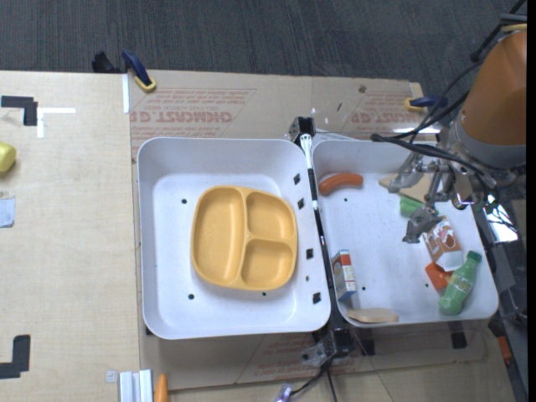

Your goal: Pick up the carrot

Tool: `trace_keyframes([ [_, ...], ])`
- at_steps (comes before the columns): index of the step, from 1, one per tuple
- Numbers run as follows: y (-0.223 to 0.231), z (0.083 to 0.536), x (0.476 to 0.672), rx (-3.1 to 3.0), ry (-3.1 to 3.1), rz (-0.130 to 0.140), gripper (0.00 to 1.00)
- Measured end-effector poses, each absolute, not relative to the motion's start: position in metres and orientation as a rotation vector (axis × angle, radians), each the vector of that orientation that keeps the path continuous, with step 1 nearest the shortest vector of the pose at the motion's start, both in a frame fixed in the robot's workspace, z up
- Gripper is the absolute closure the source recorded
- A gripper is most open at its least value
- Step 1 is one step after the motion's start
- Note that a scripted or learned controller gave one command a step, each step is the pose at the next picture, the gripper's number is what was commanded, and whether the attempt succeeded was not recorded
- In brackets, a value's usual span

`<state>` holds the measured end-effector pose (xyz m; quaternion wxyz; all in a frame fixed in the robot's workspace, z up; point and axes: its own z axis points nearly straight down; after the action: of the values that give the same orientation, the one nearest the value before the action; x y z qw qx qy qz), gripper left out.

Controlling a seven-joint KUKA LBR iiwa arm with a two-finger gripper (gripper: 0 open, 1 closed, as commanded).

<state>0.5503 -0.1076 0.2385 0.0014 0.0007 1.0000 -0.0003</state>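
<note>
Camera view | carrot (436, 275): small, orange, partly hidden | right bin (377, 275)

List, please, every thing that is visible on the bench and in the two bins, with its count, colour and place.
bins: 2, white, side by side on cardboard
divided plate: 1, yellow, left bin centre
sausage: 1, red-brown, right bin, upper left
small carton: 1, red and white, right bin, left wall
flat wooden piece: 1, tan, right bin, lower edge
bottle: 1, green, right bin, lower right
carrot: 1, orange, beside the bottle
packet: 1, white and red, above the carrot
clamps: 2, blue and yellow, cardboard's far edge
gripper: 1, grey, over right bin
</note>
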Motion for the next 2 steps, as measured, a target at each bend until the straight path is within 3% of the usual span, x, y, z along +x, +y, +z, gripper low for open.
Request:
trace_keyframes([
  [1,-0.027,0.192,0.569,0.120,3.137,0.001,0.00],
  [2,0.022,0.192,0.545,-0.009,3.139,0.001,0.00],
])
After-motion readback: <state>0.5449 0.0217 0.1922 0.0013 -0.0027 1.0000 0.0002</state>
